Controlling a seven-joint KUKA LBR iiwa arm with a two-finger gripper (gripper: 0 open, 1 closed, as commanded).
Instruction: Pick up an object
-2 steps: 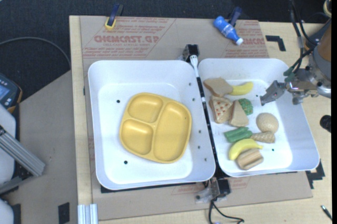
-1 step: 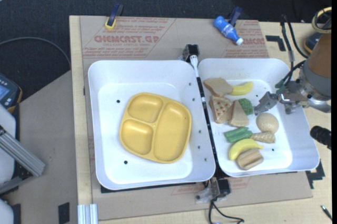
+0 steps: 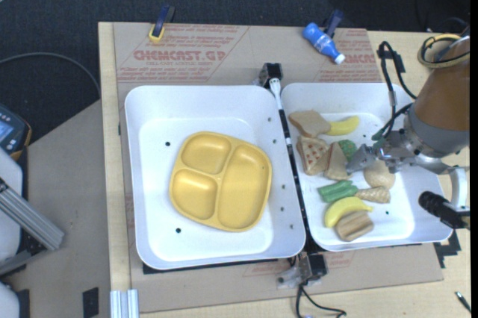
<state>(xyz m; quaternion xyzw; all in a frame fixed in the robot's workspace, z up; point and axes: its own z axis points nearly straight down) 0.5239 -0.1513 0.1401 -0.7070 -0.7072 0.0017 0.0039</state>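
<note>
jaws (image 3: pixel 366 157) low among toy food (image 3: pixel 340 191)

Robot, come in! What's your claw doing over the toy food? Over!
Gripper low in right bin, among toy food. Nothing seen between fingers. Green piece and tan piece crowd it.

arm (image 3: pixel 441 104): reaching from right | end effector (image 3: pixel 367 157): low; pointing left

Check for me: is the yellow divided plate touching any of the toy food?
Apart. The camera view shows the yellow plate alone in the left bin, while the toy food lies in the right bin, with both bin walls between them.
</note>
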